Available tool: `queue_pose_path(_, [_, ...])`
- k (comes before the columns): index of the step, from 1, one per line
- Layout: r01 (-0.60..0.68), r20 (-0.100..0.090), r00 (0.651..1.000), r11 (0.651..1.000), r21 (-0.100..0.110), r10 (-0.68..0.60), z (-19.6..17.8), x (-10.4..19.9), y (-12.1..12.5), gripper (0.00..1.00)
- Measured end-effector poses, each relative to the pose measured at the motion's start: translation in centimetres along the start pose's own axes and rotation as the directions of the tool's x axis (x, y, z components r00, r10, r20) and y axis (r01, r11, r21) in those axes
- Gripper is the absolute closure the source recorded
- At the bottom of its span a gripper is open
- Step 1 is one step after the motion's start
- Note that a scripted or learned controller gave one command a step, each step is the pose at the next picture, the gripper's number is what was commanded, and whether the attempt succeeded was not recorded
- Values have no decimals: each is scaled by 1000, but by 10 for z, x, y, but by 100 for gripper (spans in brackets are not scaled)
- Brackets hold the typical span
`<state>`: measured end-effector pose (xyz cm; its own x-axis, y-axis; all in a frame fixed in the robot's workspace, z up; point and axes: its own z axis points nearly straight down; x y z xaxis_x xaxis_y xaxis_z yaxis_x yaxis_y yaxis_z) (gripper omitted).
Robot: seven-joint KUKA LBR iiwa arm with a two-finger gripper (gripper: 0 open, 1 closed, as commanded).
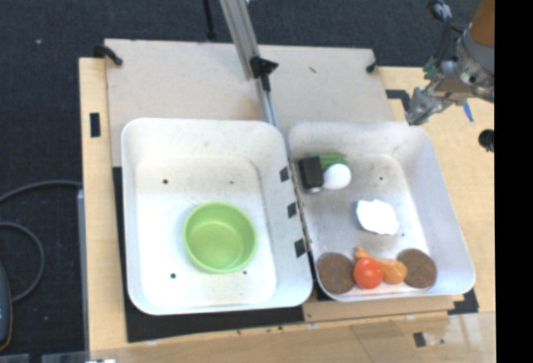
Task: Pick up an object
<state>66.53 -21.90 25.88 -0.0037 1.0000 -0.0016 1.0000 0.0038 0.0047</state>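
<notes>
The right bin holds several objects. A black and green block lies at its far left with a white ball touching it. A white crumpled piece sits in the middle. Along the near wall lie a brown disc, a red ball, a small orange piece and a second brown disc. My gripper hangs over the bench just beyond the bin's far right corner, away from all of them, with nothing seen in it.
The left bin holds a green bowl near its front. A slanted metal pole rises from the far side between the bins. Dark clips sit along the seam between the two bins.
</notes>
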Motion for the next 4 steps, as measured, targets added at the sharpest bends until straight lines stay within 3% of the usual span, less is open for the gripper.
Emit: queue_pose_path(4, [2,-2,1000,1000,6,-2,23,188,-12,100])
